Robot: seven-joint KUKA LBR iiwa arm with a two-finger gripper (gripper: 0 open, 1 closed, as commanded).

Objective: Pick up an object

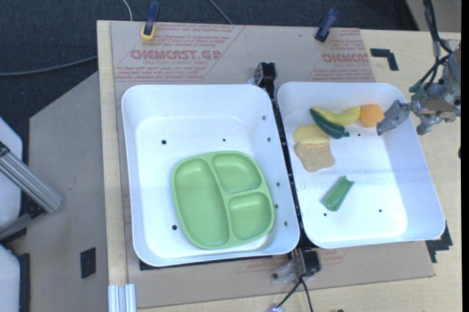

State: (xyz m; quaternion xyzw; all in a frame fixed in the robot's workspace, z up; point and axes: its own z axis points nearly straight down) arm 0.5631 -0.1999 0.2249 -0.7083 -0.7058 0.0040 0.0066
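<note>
Nothing picked yet; objs all sit in the right bin (pixel 429 190). Orange (pixel 371 115) is at the bin's far right, touching the tip of the banana (pixel 344 115), w/ a dark green piece (pixel 327 123) lying across the banana's near side. Just beside those, toward bin center-left: a yellow piece (pixel 310 134) and a tan slab (pixel 315 155), touching or nearly so. A green block (pixel 338 193) lies alone nearer the front, well apart from the cluster.

Gripper (pixel 405 119) is at the bin's right rim, near the orange. One grey finger (pixel 391 117) points at the orange, another sits further right, w/ a gap between them, so they read as spread. Nothing between them. Height above the bin floor: can't tell from this slant.

Step, as I judge it: approach phase, grasp not begun. Orange looks the likely target since it's closest.

Next move calls for: get the fingers over the orange, straddle it, come down, then close. Watch the banana, which is touching the orange and could crowd one finger or get pushed. A round orange could roll off a loose pinch, so center it well.

Left bin (pixel 143 109) holds a green tray (pixel 223 198), not in play.
</note>
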